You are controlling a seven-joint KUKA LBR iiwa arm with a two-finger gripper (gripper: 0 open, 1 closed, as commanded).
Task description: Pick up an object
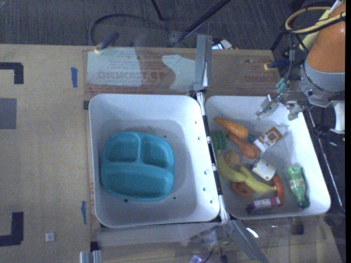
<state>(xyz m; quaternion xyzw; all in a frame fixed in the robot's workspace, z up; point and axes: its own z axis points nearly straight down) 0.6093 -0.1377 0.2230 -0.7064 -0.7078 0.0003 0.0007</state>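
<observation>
My gripper (279,108) hangs over the back right part of the right bin (321,199), its two fingers spread apart with nothing between them. Below it in that bin lie an orange carrot (232,128), a small white and orange carton (270,138), a second orange piece (245,147), yellow bananas (239,175), a white block (264,169), a green bottle (296,184), a dark wrapped bar (262,204) and a green item (220,140). The carton lies closest, just below the fingertips.
The left bin (109,106) holds a blue divided plate (137,165). A metal divider (201,70) stands between the bins at the back. Cardboard and tape marks cover the bench to the left. Cables hang behind the arm at the top right.
</observation>
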